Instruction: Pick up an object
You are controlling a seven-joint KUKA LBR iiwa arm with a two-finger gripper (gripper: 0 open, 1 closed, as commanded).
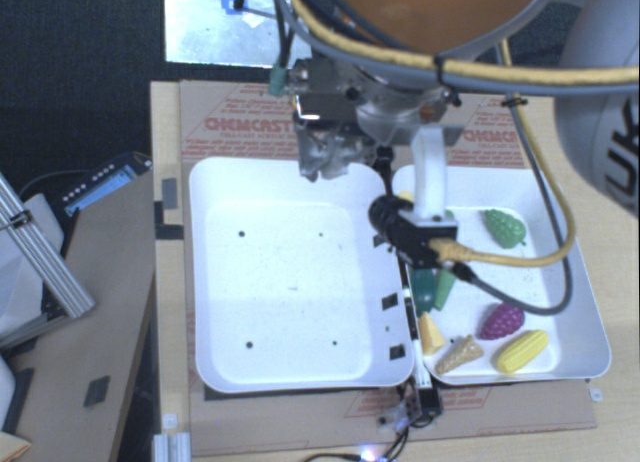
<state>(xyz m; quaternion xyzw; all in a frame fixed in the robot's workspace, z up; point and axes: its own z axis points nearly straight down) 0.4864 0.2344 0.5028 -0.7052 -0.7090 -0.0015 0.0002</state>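
My gripper (326, 155) hangs over the far edge of the left bin (290, 350), close to the divide between the bins. Nothing shows beneath it. The toys lie in the right bin (585, 335): a green bumpy fruit (505, 227) at the back, a dark green piece (432, 288) by the left wall, purple grapes (502, 321), a yellow corn cob (522, 350), a tan cone (458, 354) and a small yellow wedge (430, 332) near the front. The arm's wrist covers the back left part of the right bin.
A yellow cable (500, 258) and a black one loop from the arm over the middle of the right bin. A black fitting (395, 220) hangs over the divide. Both bins rest on a cardboard sheet (240, 115); a metal rail (45, 260) stands at left.
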